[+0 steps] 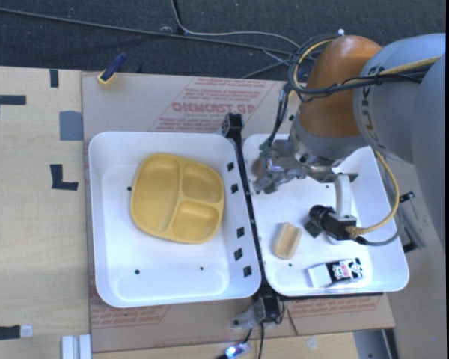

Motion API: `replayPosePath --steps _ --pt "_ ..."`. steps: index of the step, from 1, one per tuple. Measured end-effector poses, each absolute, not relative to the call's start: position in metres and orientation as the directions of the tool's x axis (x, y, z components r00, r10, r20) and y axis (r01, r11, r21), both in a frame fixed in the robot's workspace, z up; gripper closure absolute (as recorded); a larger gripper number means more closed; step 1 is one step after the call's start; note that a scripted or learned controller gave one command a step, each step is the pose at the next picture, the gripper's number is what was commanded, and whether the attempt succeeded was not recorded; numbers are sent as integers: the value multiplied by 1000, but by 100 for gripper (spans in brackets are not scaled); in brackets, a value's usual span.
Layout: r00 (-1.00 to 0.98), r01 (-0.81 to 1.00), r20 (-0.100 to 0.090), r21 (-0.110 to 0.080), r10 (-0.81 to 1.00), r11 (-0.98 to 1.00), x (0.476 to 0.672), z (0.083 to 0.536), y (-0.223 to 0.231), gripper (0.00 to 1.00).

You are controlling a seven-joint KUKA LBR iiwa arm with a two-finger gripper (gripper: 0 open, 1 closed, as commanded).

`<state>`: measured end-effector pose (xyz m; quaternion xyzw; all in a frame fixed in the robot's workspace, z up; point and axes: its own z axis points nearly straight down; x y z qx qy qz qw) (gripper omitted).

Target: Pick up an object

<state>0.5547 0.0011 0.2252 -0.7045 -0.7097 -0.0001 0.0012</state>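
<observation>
Presently, going left to right, the left bin (105, 223) holds a yellow divided plate (177, 197) lying flat and untouched, and the right bin (393, 271) holds a tan block (287, 240) near the divider with a small white and black box (335, 272) at the front edge beside it. The gripper (273, 172) hangs over the rear left of the right bin, apart from both items, and whether its jaws are wide or narrow cannot be told. In my judgement nothing is lifted yet and the whole pick remains; the tan block is nearest, with a black cable fitting (325, 222) just beside it as the likely snag.
</observation>
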Motion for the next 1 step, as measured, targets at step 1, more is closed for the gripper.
replayPosePath --steps 1 --pt "-8 1000 2 -1 1000 8 542 234 57 100"
